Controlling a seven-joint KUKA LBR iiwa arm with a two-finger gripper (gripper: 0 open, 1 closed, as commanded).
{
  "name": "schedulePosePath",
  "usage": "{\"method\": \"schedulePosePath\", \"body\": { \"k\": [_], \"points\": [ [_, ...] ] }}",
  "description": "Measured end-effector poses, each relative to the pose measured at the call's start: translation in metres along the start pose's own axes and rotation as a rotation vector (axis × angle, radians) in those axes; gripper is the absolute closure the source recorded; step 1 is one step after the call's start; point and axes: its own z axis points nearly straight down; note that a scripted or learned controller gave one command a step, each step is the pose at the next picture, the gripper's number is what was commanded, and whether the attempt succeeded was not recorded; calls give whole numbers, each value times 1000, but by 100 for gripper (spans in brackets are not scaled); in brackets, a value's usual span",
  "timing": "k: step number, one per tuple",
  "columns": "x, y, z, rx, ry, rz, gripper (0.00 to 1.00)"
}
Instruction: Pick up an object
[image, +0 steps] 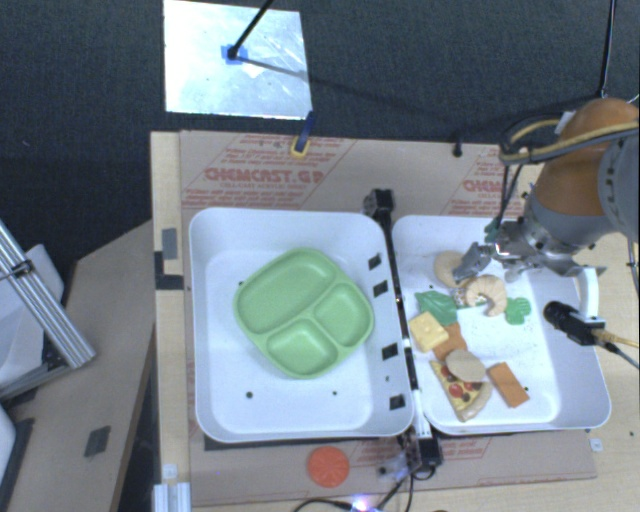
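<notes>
The right bin (580, 400) holds several toy foods. A tan croissant (488, 291) lies near its middle, with a round beige cookie (446, 267) to its left. My gripper (476, 264) hangs low over the bin's back part, just above and left of the croissant and right beside the cookie. Nothing visibly hangs from it. Nearby lie a green leaf piece (436, 303), a small green broccoli (517, 311), a yellow cheese wedge (428, 330), a round bun (464, 364), a pizza slice (464, 396) and an orange block (508, 384).
The left bin (215, 260) holds a green divided plate (303, 312). A black divider with clips (392, 300) runs between the bins. A black part on a cable (568, 322) sticks over the right bin's right side. An orange disc (328, 465) lies on the bench front.
</notes>
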Motion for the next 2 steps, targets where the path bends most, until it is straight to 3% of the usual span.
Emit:
{"method": "schedulePosePath", "body": {
  "k": [2],
  "points": [
    [-3, 11, 76, -2, -1, 0, 0]
  ]
}}
